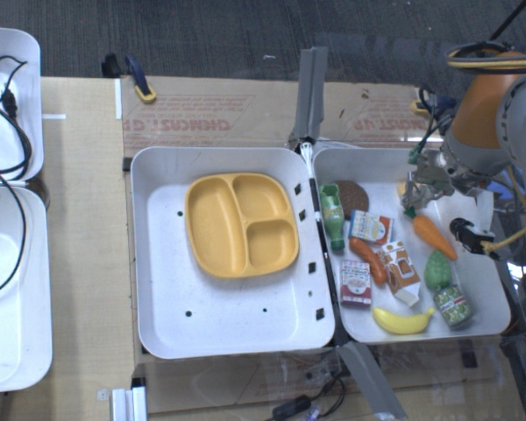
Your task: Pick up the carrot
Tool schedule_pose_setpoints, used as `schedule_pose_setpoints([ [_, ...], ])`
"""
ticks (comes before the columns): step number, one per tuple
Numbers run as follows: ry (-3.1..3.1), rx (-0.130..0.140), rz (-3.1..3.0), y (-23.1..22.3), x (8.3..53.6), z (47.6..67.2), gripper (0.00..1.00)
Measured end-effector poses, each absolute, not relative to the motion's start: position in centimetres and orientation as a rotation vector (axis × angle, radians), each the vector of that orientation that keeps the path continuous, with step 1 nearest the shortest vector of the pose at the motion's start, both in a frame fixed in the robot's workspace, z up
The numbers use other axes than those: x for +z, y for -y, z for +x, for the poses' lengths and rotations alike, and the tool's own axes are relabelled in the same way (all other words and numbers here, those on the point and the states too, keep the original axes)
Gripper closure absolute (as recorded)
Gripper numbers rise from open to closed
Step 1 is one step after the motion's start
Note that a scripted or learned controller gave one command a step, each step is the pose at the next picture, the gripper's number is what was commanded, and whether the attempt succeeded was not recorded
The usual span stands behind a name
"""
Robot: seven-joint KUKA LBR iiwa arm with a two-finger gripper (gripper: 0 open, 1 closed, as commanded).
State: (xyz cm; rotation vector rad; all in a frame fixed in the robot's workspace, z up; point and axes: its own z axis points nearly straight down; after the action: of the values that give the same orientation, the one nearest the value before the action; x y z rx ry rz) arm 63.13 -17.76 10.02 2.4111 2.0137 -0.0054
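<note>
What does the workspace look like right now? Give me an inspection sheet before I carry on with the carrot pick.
Surface: wooden bench bearing two white bins, left bin and right bin.
Job's things: carrot lies in the right bin, beside the green vegetable.
Clutter: yellow divided plate in left bin; green bottle, banana, small cartons, sausage, brown patty in right bin.
Grippers: pincer hangs over the right bin, up-left of the carrot.
Cables: black cables at far left.
Surroundings: dark carpet beyond the bench.

Evenly lit from overhead, soft short shadows, mild glare on white bins [149,261] (esp. rims); sharp overall, slight edge distortion.
</note>
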Motion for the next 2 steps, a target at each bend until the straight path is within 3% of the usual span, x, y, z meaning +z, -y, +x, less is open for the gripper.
schedule_pose_setpoints([
  [1, -1.914, -0.003, 2.492, 9.09, 19.11, 62.72, 1.0],
  [2, -1.914, -0.004, 2.492, 9.11, 19.09, 62.7, 0.0],
])
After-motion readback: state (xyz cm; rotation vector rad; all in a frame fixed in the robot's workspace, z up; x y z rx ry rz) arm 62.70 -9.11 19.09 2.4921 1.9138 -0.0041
